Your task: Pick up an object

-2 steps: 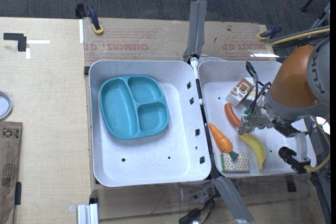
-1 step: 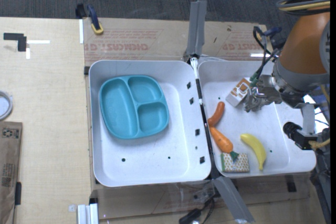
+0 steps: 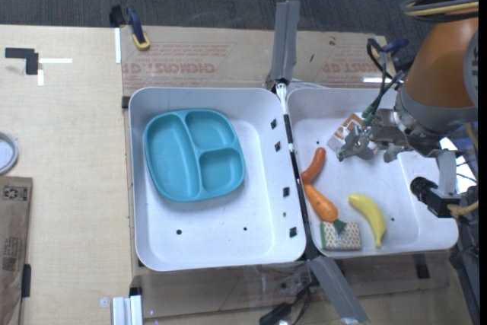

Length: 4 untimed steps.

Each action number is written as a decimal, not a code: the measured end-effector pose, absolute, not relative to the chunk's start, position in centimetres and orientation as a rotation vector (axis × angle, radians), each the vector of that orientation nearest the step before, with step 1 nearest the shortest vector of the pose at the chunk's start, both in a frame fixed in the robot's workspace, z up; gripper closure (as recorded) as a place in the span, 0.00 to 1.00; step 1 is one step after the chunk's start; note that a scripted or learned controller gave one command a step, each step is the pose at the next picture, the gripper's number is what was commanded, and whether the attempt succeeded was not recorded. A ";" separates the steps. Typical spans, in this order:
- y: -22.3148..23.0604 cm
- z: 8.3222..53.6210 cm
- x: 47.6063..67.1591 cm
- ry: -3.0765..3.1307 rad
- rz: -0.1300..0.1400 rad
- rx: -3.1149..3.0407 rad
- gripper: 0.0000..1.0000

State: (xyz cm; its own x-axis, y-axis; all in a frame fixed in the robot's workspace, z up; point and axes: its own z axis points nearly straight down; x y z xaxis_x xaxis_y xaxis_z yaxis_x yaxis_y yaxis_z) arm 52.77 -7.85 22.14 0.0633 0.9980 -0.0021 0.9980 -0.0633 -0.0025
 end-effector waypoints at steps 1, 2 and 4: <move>-11.3 9.3 54.3 -2.224 0.004 -2.217 0.00; -14.5 9.1 48.9 -2.263 0.003 -2.176 0.00; -6.9 21.1 52.2 -2.171 0.005 -2.269 1.00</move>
